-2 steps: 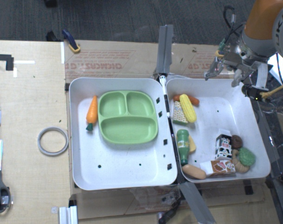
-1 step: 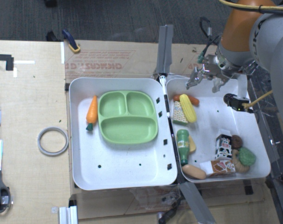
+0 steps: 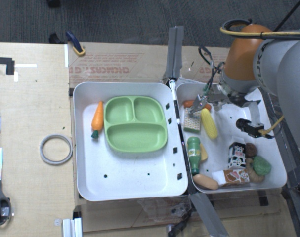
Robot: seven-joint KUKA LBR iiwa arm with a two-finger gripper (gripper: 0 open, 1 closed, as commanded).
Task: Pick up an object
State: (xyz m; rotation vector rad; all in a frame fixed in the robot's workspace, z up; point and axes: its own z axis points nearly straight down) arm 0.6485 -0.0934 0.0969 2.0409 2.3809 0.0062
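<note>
- Down in the right bin [image 3: 273,181], the gripper [image 3: 200,104] sits low near the upper left corner, at the top end of a yellow corn cob [image 3: 208,123].
- Its metal tips are just beside the cob's upper end; whether they are wide or narrow I cannot tell, and nothing shows clearly between them.
- The corn cob lies on the bin floor, running top to bottom with a slight slant.
- A small red-orange item [image 3: 189,103] peeks out just left of the gripper, partly hidden.
- Left of the cob lies a flat speckled square, like a sponge or cracker [image 3: 192,124].
- Below that, a green bottle [image 3: 193,154] lies along the bin's left wall, with a yellowish piece [image 3: 203,154] touching its right side.
- At the lower edge of the same bin rest a tan bread roll [image 3: 205,182], a small carton with black and white cow markings [image 3: 236,156], a brown flat packet [image 3: 236,177] and a green leafy toy [image 3: 261,167].
- The left bin [image 3: 120,181] holds a green divided plate [image 3: 136,123] and, just left of it, a toy carrot [image 3: 97,118] lying upright along the plate's edge.
- On the bench [image 3: 26,112], left of the bins, lie a grey ring [image 3: 56,148] and a pair of scissors [image 3: 0,201].
</note>
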